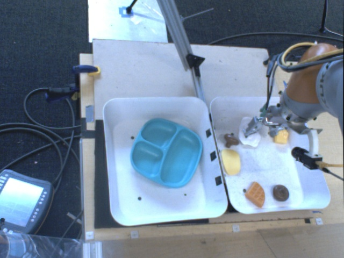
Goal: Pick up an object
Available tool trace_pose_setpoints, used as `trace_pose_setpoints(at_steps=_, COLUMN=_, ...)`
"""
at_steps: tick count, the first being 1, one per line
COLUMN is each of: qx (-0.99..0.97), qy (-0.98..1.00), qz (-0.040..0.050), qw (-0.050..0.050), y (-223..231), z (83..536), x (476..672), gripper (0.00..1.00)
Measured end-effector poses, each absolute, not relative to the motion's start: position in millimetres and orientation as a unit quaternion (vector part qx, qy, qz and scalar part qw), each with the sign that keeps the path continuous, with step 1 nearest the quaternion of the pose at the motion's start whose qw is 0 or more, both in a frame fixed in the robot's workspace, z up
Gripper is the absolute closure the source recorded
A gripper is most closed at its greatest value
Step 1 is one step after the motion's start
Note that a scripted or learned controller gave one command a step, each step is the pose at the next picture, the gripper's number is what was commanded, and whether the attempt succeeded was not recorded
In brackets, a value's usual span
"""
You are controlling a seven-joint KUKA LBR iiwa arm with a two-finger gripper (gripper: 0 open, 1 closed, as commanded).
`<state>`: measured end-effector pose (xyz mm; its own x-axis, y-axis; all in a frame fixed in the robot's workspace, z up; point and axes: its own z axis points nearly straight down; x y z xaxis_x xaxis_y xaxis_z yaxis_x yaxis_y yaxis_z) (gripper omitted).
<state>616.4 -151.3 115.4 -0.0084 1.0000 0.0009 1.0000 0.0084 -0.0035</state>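
Claw (pixel 267 123) hangs low in the right white bin (pixel 317 195), beside a small yellow block (pixel 281 137); its opening cannot be judged. Risk: closing off-centre nudges the block aside, gripping nothing.

1. A blue divided plate (pixel 166 152) lay in the left bin (pixel 115 198).
2. The end effector (pixel 262 121) hung low over the right bin (pixel 317 195), beside a yellow piece (pixel 281 137).
3. A waffle-like piece (pixel 256 194) and brown disc (pixel 280 192) sat nearer the front.
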Motion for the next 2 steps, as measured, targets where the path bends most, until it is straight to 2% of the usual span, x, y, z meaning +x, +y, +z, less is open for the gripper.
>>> trace_pose_setpoints(at_steps=1, qx=-0.705, qy=-0.709, qz=0.0005, qw=0.000, y=-151, z=90, x=616.5, gripper=0.00)
trace_pose_setpoints(at_steps=2, qx=-0.705, qy=-0.709, qz=-0.0015, qw=-0.002, y=-151, z=103, x=618.4, gripper=1.00)
